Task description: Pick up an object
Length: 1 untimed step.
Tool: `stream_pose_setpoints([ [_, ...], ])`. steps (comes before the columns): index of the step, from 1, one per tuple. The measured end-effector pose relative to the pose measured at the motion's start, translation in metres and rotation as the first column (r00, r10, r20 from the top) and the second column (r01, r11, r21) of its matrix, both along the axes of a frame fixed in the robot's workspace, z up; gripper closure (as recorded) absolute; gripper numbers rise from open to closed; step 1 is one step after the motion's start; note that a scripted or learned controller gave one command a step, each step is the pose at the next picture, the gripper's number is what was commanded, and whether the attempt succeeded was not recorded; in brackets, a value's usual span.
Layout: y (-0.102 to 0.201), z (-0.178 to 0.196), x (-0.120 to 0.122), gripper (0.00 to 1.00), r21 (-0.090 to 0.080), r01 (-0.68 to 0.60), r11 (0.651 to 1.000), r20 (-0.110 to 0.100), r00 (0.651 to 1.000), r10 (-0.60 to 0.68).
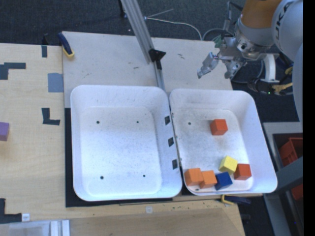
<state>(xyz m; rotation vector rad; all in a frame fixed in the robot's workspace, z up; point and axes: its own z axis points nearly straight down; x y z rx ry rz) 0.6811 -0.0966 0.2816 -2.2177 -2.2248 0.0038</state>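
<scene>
The gripper (218,69) hangs above the far edge of the right bin (256,113), its fingers spread and holding nothing. A red-orange cube (218,127) lies alone in this bin, well apart from the gripper.

Off the bins — a purple block (4,131), a yellow-tipped clamp (65,45)

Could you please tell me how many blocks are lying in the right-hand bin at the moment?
6: a red-orange block alone mid-bin; clustered at the near edge, two orange blocks, a blue block, a yellow block and a red block.
</scene>
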Motion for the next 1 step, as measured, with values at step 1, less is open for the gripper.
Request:
stream_pose_setpoints([
  [1, -0.0281, -0.1269, -0.0460, 0.00, 0.001, 0.004, 1.000, -0.009, 1.000, -0.004],
])
